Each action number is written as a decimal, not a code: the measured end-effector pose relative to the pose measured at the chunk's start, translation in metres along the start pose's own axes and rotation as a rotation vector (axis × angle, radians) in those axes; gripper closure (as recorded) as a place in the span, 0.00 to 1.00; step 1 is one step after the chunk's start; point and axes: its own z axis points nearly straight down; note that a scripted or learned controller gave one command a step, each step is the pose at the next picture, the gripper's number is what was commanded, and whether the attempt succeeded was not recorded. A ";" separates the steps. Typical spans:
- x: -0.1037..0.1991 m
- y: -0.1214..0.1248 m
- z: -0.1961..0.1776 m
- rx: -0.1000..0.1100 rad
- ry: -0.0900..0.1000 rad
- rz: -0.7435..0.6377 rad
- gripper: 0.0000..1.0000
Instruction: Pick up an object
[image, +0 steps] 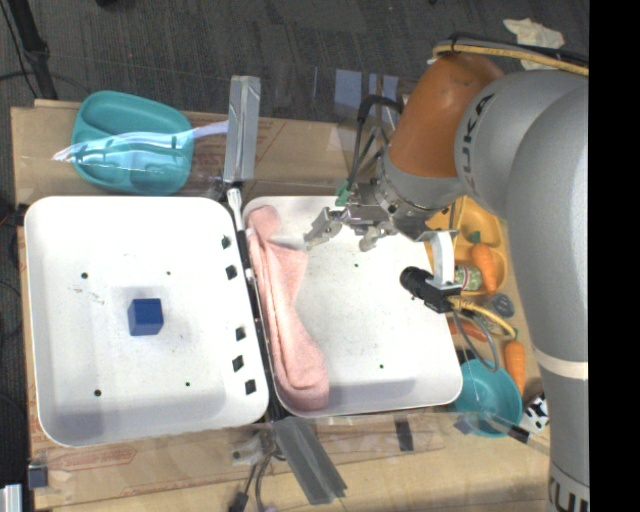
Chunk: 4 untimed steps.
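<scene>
The grey arm (520, 200) reaches over the right bin (400, 390). In that bin a pink cloth (285, 310) lies against the left wall, its long axis running along the wall, top to bottom. The gripper (345, 228) hovers near the cloth's upper end, fingers spread, nothing between them. A small blue cube (146, 316) sits in the neighbouring left bin (60, 230).

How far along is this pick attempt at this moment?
Nothing looks picked yet. The gripper hangs open over the upper part of the right bin, fingers spread, with nothing between them. The pink cloth lies along that bin's left wall, and the blue cube sits in the left bin. Closing on something and lifting it are left.
</scene>
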 end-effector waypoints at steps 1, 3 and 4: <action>0.009 0.015 0.126 -0.002 -0.001 -0.113 0.00; 0.008 0.015 0.115 -0.002 -0.002 -0.116 0.00; 0.012 0.023 0.123 -0.006 -0.002 -0.290 0.00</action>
